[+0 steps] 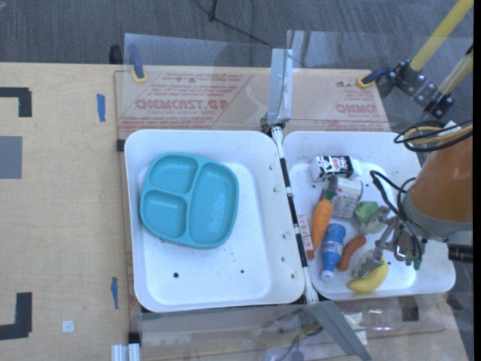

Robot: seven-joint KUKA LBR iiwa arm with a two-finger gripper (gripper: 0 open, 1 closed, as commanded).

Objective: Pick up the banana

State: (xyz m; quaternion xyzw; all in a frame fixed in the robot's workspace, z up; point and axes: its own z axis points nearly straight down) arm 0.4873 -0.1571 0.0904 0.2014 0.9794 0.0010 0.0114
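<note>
Over right white bin (436, 280), pincer (373, 262) above banana (370, 278), finger state seemingly unreadable, plywood bench (52, 201), grey carpet (75, 6)

from my remote seat: the banana (370, 278), yellow w/ a darker tip at its upper right end, lies in the right bin (436, 283), close to the near rim & toward the front right corner. it rests flat on the white floor, curved like a shallow smile, long axis running lower left to upper right. a red-orange sausage-shaped item (351, 251) sits just beside its upper left. the banana's top edge is partly hidden under metal parts, so i can't tell if anything grips it.
</note>
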